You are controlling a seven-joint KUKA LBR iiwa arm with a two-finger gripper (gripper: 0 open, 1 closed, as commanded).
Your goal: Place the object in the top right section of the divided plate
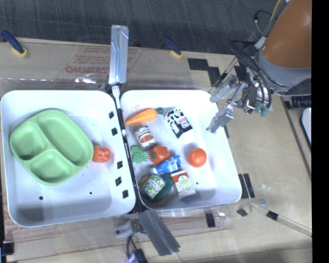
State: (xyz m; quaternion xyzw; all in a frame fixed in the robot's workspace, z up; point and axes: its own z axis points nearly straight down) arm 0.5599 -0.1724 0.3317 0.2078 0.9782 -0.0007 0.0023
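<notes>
Two shallow white plastic bins sit side by side on a pale wooden tabletop (274, 163), seen from above at a slant. The left bin (66, 207) holds a light green divided plate (50, 145) with three sections, tilted a little, all three sections bare. Just beside the plate's right rim, touching or nearly touching it, lies a small orange-red toy fruit (101, 154) on the bin floor.

The right bin (222, 174) holds a cluster of toy foods: an orange plastic carrot (141, 115) near the top left, a black-and-white cow-patterned carton (179, 121) to its right, a small red-labelled jar (145, 136) below the carrot, a round orange ball-shaped fruit (197, 157) standing apart toward the right, and a green-lidded can (154, 186) near the bottom, with a few more small packets crowded between them.

The grey robot arm with its orange band (289, 32) reaches in from the right. Its metal end effector (223, 104) hovers over the right bin's upper right edge, the fingers spread apart and holding nothing.
</notes>
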